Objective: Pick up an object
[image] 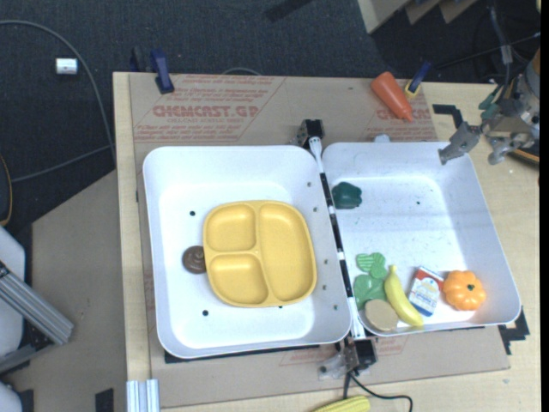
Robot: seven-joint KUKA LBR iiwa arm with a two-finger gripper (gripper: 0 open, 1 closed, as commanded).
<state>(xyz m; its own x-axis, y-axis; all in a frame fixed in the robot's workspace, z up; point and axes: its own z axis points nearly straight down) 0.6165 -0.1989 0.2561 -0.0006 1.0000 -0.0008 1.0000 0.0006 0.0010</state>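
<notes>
Gripper (479, 140) is hovering open and empty over the right white bin's (429, 187) far right corner. We're targeting the small orange toy pumpkin (464, 289) at its near right corner: centre above it, descend straight. Cardboard (206, 108) is reading "CHEMCAST GP".

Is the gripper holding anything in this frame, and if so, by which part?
Nothing is held. The gripper hangs open over the right bin's far corner, with no object between its fingers.

right bin (446, 191) middle open; toys crowd near edge, banana (401, 297) included
</notes>
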